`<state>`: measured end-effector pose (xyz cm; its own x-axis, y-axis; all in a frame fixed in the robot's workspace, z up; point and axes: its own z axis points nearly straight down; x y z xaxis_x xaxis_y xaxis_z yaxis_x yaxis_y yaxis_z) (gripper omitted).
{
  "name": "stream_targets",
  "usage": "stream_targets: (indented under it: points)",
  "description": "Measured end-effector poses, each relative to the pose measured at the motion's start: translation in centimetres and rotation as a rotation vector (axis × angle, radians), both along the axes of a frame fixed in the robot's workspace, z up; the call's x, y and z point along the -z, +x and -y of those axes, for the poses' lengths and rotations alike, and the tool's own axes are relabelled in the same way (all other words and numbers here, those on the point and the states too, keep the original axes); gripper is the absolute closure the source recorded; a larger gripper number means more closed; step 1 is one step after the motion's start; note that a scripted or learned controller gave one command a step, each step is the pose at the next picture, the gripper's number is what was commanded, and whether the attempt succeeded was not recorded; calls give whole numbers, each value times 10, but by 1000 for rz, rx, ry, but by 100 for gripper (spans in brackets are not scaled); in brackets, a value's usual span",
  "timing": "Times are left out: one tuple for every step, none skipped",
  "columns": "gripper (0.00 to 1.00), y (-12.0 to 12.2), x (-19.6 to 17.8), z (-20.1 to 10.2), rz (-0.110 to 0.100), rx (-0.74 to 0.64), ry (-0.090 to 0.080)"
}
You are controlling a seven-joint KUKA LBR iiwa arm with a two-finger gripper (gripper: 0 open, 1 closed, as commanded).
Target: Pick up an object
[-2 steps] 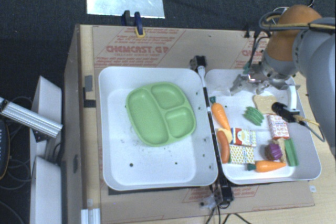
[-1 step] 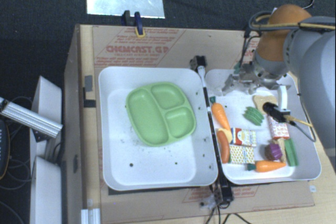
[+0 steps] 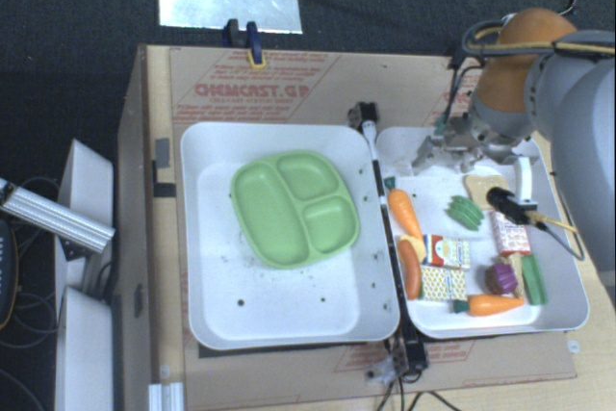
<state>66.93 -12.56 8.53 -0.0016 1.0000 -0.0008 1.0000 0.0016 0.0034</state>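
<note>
Because the grey arm [image 3: 570, 106] comes in from the right and covers the far right corner of the right bin [image 3: 566, 295], we cannot see what lies under it. Its gripper [image 3: 435, 152] hangs over the far end of this bin, close to the wall shared with the left bin [image 3: 221, 289], and we cannot tell if it is open or closed. The things to pick lie nearer to us in the same bin. One carrot [image 3: 404, 212] lies along the left wall, and a second orange piece [image 3: 411, 268], perhaps also a carrot, lies just below it. Beside them are a small red and white carton [image 3: 447, 251] and a patterned carton [image 3: 443, 284], touching each other. A third carrot [image 3: 493, 305] lies at the near edge. We see also a green vegetable [image 3: 465, 212], a purple item [image 3: 500, 279] too blurred to name, a green stick [image 3: 532, 278] and a reddish packet [image 3: 508, 234]. A pale flat piece [image 3: 479, 185] is partly hidden under the robot. In the left bin lies a green divided plate [image 3: 294, 207], alone.
</note>
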Motion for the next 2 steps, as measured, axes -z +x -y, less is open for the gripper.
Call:
stream_targets:
  points:
    - [0,0,0,18,0,0,0]
    - [0,0,0,-3,-1,-3,1]
